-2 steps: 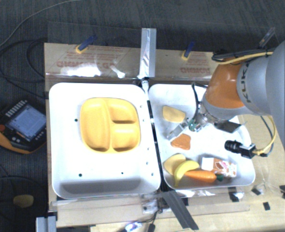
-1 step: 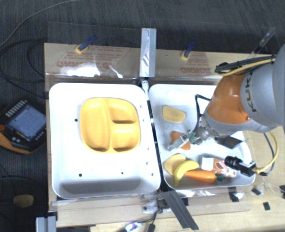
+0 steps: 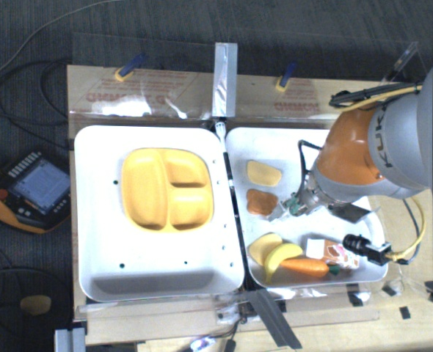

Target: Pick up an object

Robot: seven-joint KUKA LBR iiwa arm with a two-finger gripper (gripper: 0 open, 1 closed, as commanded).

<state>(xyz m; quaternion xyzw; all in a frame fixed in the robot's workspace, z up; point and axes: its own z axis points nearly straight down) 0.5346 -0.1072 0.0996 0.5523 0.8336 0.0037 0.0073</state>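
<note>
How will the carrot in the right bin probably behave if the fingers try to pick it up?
The carrot looks smooth and tapered, so it may slip from a grasp. Being round and long, it could roll if nudged. It lies against the banana, which may shift with it.

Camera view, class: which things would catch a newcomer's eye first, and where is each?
The yellow divided tray stands out first, lying alone in the left bin. Next comes the grey arm with its orange band, reaching from the right over the right bin, its gripper low beside a brown food piece. A carrot lies along that bin's near edge.
</note>
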